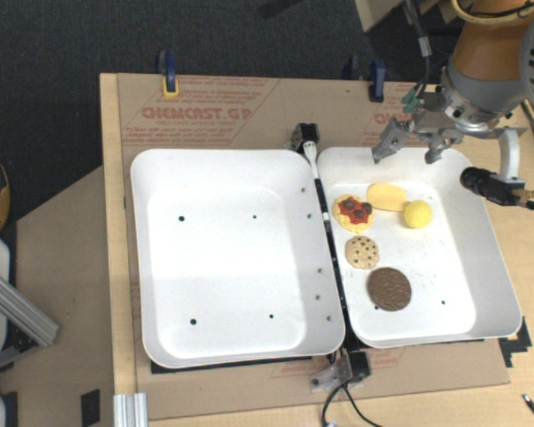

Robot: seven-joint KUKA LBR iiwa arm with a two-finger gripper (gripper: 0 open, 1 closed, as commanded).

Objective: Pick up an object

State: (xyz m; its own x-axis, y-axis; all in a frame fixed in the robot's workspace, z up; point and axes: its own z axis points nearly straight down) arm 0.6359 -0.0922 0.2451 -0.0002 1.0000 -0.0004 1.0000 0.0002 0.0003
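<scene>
Camera view, from above: two white bins side by side on the brown board. Left bin (160,238) has only bare floor with a few dark dots. Right bin (489,274) carries all the items, bunched in its left half.

Items in the right bin, far to near:
- pale yellow oblong piece (388,196), lying flat
- yellow ball (416,213), just right of the oblong, touching or almost touching it
- small pizza-like disc with red topping (353,212), just left of the oblong, close to the bin's left wall
- chocolate-chip cookie (362,253), near side of the pizza disc
- dark brown round cookie (389,288), nearest of the lot, just beside the chip cookie

Arm comes in from the right, orange band up top. Gripper (411,152) sits over the far edge of the right bin, fingers spread apart, one tip (382,152) on the left and one on the right, nothing between them. It's above and on the far side of the yellow oblong, clear of every item.

Blue clamps (168,66) on the board's far edge.
</scene>
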